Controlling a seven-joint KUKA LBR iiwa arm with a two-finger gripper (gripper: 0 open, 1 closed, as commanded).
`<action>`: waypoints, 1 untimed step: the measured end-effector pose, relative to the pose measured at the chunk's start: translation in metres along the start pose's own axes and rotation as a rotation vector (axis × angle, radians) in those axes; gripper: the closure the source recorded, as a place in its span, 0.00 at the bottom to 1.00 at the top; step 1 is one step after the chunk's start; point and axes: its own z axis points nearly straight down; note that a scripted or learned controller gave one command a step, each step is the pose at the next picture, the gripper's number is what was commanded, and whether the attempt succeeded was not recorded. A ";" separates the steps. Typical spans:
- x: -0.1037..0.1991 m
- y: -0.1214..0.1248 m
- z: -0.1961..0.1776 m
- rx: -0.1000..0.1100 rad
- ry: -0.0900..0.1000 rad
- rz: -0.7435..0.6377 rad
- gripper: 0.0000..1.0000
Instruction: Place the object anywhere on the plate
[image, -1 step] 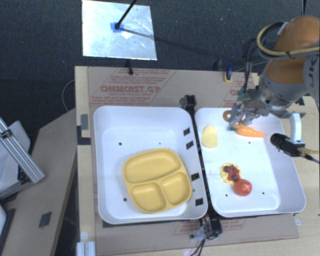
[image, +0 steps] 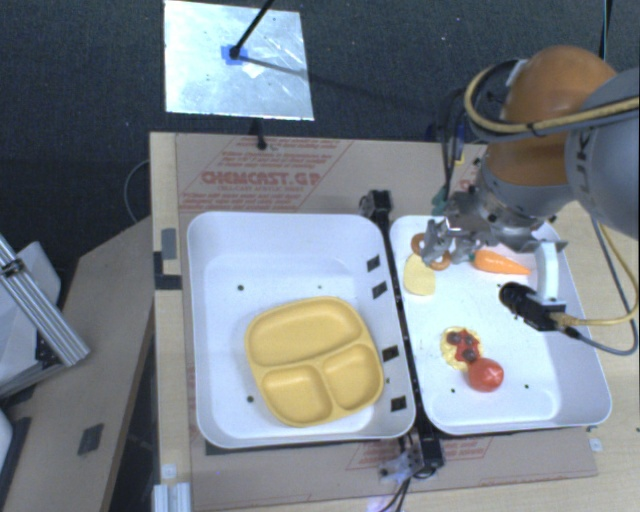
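A yellow three-compartment plate (image: 312, 358) lies in the left white bin (image: 220, 300). In the right bin (image: 570, 390) sit a pale yellow piece (image: 420, 277), an orange carrot-like toy (image: 498, 264), a small pizza-like piece with red dots (image: 461, 347) and a red tomato-like ball (image: 485, 375). My gripper (image: 440, 245) hangs low at the right bin's back left corner, just above the pale yellow piece. A small brown ring-like thing (image: 437, 262) shows right at its fingertips; whether it is gripped is unclear.
A black cable connector (image: 528, 305) from the arm dangles over the right bin's middle. A black divider clamp (image: 378, 205) stands between the bins at the back. A shiny metal sheet (image: 238, 60) lies beyond the bench.
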 end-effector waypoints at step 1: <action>0.060 -0.003 0.018 0.000 0.001 -0.002 1.00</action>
